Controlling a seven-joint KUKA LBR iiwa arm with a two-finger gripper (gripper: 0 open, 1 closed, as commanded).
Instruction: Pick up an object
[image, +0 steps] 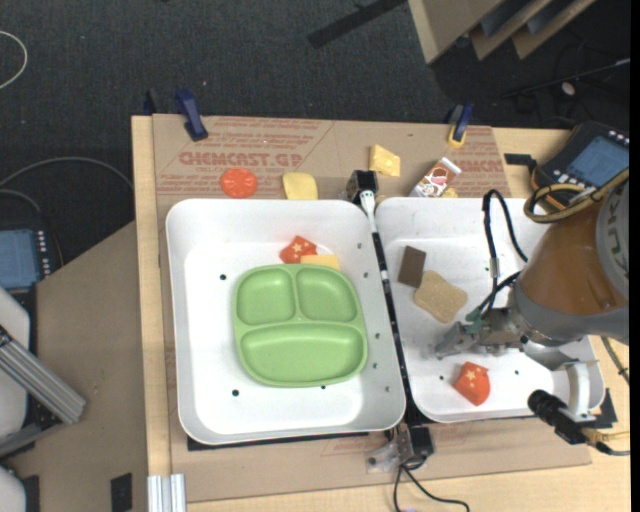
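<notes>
The right bin (505, 222) holds a tan bread slice (440, 297), a dark brown block (412, 266) and a red strawberry-like piece (472, 382). My gripper (455, 342) hangs low over this bin, just below the bread slice and just above and left of the red piece. Nothing visibly sits in it. The grey arm (570, 280) comes in from the right and covers the bin's right part.
The left bin (200, 300) carries a green divided plate (299, 324), with a red piece (298, 250) and a yellow piece (320, 262) at its far edge. Behind the bins lie an orange disc (238, 182), yellow pieces (299, 186) (385, 160) and a small carton (436, 180).
</notes>
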